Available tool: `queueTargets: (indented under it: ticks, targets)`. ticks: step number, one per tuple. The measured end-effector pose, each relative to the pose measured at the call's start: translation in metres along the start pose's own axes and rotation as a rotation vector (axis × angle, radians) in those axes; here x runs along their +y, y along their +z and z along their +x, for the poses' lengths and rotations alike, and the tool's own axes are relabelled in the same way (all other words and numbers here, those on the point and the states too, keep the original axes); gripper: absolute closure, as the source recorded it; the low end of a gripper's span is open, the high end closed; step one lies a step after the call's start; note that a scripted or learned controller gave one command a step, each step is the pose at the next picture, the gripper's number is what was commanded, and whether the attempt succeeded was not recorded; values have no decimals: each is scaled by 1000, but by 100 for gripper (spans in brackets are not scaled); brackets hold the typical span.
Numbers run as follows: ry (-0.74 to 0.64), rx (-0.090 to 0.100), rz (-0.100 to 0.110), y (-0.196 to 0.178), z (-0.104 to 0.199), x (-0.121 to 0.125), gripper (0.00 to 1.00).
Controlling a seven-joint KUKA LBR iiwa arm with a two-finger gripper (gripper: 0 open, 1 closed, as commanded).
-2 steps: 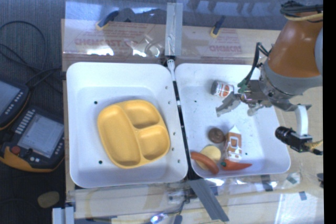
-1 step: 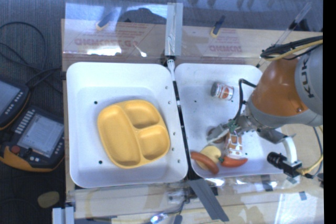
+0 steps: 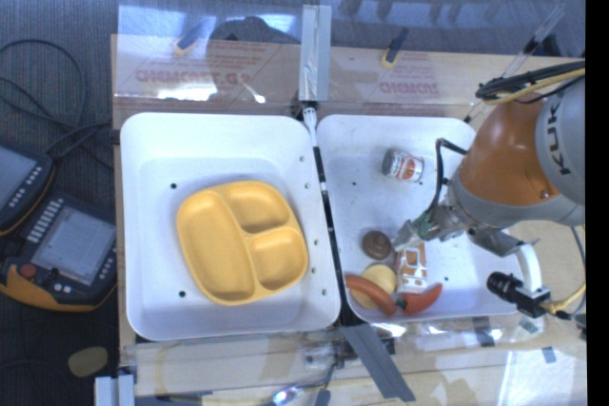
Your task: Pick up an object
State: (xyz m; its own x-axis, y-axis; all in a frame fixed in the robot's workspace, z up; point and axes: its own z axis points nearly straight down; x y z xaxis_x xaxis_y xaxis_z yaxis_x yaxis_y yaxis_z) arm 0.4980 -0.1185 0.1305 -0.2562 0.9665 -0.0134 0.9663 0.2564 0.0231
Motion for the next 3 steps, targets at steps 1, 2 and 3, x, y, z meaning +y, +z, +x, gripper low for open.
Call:
queueTargets:
  ticks: [1,2,3]
  targets:
    - [25,-4,-6,9,3,5,100]
    - [-47,15,28,-48,87,106,100]
    - [-43,14,30,-50,59,22,100]
